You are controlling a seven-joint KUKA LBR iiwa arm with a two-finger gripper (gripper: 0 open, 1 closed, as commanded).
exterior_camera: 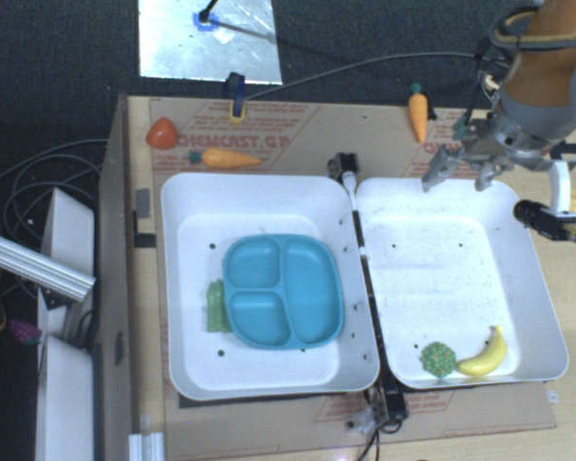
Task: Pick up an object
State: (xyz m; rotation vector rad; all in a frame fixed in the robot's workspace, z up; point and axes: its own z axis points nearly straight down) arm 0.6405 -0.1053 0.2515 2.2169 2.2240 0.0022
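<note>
- End effector [458, 174]: poised over the far rim of the right bin [533, 257], its two fingers spread apart with nothing between them.
- Candidate objects: a banana [486, 355] and a green bumpy ball, perhaps a toy broccoli [439, 358], lie just beside each other at the near edge of the right bin, well apart from the end effector.
- Step in hand, as judged: the approach. A sound grasp would carry the arm across the bin to the near side, centre the fingers over one object alone, and close across the banana's narrow width rather than its length; the neighbouring ball and the bin wall leave little margin.
- Left bin [187, 353]: holds a blue divided plate [281, 291] with a green item [216, 307] touching its left edge.
- Bench [278, 137]: a brown printed board beneath both bins, bearing two carrots [228, 158] [419, 113] and a tomato [161, 133] along its far side.
- Surroundings: dark floor, loose cables [38, 185] at left, a shiny metal sheet [209, 25] beyond the bench.
</note>
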